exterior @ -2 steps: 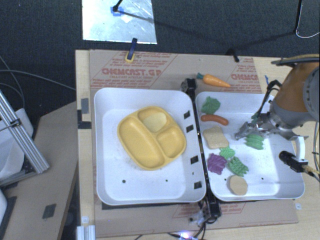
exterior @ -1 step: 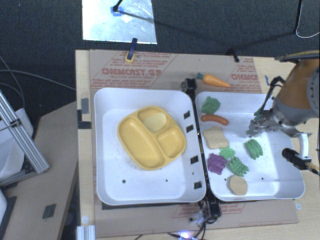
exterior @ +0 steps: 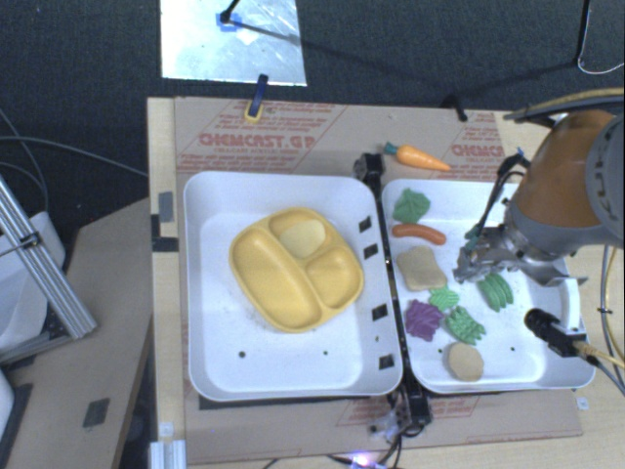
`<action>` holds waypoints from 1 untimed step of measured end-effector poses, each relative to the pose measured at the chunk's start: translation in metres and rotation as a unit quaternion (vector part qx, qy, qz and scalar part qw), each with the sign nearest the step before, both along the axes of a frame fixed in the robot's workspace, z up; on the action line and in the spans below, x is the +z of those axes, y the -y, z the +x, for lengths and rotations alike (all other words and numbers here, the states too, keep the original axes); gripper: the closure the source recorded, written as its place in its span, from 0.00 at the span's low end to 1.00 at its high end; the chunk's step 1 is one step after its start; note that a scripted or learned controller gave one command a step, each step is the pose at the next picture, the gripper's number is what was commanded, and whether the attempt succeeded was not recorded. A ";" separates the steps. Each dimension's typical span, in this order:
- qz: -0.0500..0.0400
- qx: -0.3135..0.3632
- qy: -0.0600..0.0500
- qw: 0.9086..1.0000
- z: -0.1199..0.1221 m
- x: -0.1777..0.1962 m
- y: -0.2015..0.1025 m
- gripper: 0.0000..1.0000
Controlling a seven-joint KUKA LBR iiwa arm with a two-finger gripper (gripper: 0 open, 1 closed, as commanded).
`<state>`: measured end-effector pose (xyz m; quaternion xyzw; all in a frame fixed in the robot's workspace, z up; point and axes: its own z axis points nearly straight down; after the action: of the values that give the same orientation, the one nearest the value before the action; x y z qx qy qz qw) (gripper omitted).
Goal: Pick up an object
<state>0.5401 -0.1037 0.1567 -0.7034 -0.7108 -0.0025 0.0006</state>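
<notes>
My gripper (exterior: 476,263) hangs low over the middle of the right bin (exterior: 522,364), with the arm coming in from the right. It sits just right of a tan bread slice (exterior: 421,268) and just up-left of a green pea pod (exterior: 497,290). Nothing is visibly held in it. Also lying in this bin are a green lettuce piece (exterior: 411,204), an orange-red sausage (exterior: 418,233), a purple piece (exterior: 423,319), two green leafy pieces (exterior: 444,298) (exterior: 466,326) and a tan potato (exterior: 465,362).
The left bin (exterior: 210,360) holds a yellow divided plate (exterior: 296,267). An orange carrot (exterior: 420,157) lies on the board behind the right bin, outside it. A black divider strip (exterior: 386,281) runs between the bins.
</notes>
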 end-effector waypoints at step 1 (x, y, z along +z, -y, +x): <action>-0.001 -0.001 0.001 1.000 -0.032 0.054 -0.053 1.00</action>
<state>0.5079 -0.0506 0.2109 -0.7039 -0.7103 -0.0026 -0.0009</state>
